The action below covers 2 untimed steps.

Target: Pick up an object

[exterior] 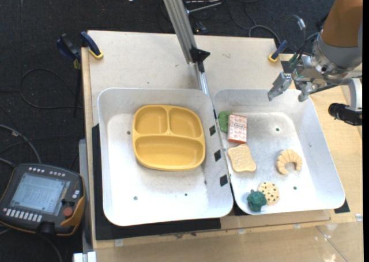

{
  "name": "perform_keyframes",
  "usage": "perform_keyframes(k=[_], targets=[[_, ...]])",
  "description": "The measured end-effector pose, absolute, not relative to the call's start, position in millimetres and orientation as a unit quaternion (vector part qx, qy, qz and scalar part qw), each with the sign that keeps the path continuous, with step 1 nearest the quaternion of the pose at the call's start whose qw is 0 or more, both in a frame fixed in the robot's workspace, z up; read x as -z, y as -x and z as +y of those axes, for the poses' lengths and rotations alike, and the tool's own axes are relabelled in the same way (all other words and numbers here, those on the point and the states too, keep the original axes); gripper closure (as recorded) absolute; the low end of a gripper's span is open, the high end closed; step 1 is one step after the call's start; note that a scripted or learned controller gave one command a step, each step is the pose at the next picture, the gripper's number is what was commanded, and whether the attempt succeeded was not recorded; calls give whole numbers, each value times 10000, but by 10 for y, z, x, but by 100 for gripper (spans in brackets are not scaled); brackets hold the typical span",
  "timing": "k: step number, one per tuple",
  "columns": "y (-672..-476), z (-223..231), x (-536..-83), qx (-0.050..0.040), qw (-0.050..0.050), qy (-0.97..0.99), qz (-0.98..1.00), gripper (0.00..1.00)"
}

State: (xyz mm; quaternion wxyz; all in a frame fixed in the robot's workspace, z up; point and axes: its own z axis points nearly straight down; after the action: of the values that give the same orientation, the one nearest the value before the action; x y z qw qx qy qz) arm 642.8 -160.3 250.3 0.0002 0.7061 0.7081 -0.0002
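Observation:
My gripper [290,88] hangs open over the far edge of the right bin [323,140], with nothing between its fingers. Below it in that bin lie a red and white packet [237,128], a slice of toast [241,159], a croissant [289,162], a chocolate-chip cookie [268,192], a green broccoli piece [256,200] and a green item [223,121] by the left wall. All of these lie apart from the gripper, toward the near and left side.
The left bin [115,192] holds a yellow divided tray [169,137]. A slanted metal pole [180,16] ends between the bins at the back. Clamps [92,46] sit at the bench's far corners. A teach pendant [40,197] lies at the lower left.

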Motion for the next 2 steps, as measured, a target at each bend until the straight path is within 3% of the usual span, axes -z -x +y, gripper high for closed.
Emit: perform_keyframes(k=[1, 2], targets=[[-6428, -1603, -2503, 3, 3, -7061, 7081, 0], [-6409, -1512, -1905, 18, -22, -7061, 7081, 0]])
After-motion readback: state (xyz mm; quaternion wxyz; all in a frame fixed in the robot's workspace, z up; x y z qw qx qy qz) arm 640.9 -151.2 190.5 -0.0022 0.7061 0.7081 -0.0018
